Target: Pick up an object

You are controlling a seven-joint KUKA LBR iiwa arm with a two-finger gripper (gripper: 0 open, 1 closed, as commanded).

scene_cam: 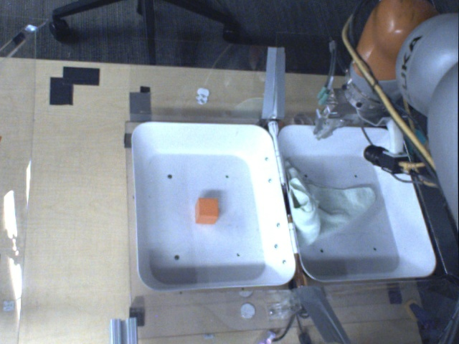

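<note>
from the camera above, the pale wooden worktop (pixel 72 213) carries 2 shallow white bins side by side. the left bin (pixel 154 264) holds 1 small orange cube (pixel 207 211), sitting alone near the middle of its floor, well apart from every wall. the right bin (pixel 409 260) holds 1 crumpled pale cloth (pixel 330 206), bunched against the left wall of that bin and spreading toward its centre. 1 grey arm (pixel 430 63) with an orange band (pixel 387 24) reaches in from the right, trailing yellow and black cables. its tool (pixel 326 124) hangs over the far rim of the right bin, near the back left corner, well apart from both the cloth and the cube, with nothing seen between its fingers; whether they stand wide or narrow cannot be told at this size. on the worktop at the far left lies 1 patch of black tape (pixel 72 83). beyond the worktop, 1 chair base (pixel 147 6) stands on the dark floor.
</note>
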